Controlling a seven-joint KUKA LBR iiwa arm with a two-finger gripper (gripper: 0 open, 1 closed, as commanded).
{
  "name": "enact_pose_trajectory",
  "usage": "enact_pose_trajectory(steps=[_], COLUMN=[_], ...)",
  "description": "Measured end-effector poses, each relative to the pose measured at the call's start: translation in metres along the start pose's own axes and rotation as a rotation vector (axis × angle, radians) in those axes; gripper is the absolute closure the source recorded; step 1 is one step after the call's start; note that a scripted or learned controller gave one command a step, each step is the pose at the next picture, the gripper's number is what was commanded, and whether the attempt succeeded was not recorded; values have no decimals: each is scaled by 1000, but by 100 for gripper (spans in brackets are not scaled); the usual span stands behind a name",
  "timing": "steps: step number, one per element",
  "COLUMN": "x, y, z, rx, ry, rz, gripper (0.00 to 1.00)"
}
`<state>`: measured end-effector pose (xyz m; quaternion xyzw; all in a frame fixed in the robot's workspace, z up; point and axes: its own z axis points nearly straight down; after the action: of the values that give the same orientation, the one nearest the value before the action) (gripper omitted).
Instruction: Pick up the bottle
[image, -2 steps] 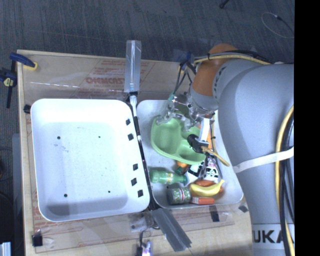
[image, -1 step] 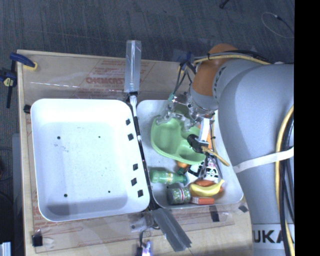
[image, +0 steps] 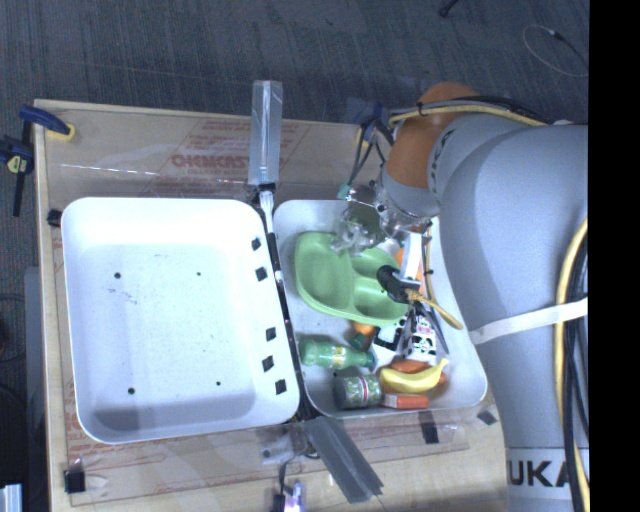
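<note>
Gripper (image: 358, 232) is seen low over the far end of the right bin (image: 318, 212), at the upper edge of a green dish-like item (image: 335, 275). Whether it is spread or closed cannot be told from this angle, and nothing is seen held in it. The bottle (image: 330, 353), green and lying on its side, is located toward the near end of the same bin, close to the wall shared with the left bin (image: 160, 320). It is well apart from the gripper, with the green dish between them. A dark can-like container (image: 357, 390) lies just beside the bottle on the near side, a banana (image: 418, 376) to its right, and a small orange piece (image: 365, 328) just above it. The grasp is judged not yet started.

Risks noted: if the gripper is lowered where it is, the dish is likely to be caught instead of the bottle. The bottle is round and lying flat, so it could be rolled or squeezed out if pinched off-centre. It is crowded by the can and the bin wall, so a descent could be blocked or the neighbour nudged or taken by mistake. Part of the bin is hidden by the arm (image: 500, 230), so clutter there is not rated.
</note>
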<state>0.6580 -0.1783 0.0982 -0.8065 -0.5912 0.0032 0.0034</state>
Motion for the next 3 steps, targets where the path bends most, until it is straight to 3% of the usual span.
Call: enact_pose_trajectory(steps=[1,2,3], x=[0,1,2], y=[-1,-1,-2], z=[1,-5,-4], rx=[3,9,11], ry=[0,-1,-1], rz=[-1,-8,-9], gripper=[0,100,0])
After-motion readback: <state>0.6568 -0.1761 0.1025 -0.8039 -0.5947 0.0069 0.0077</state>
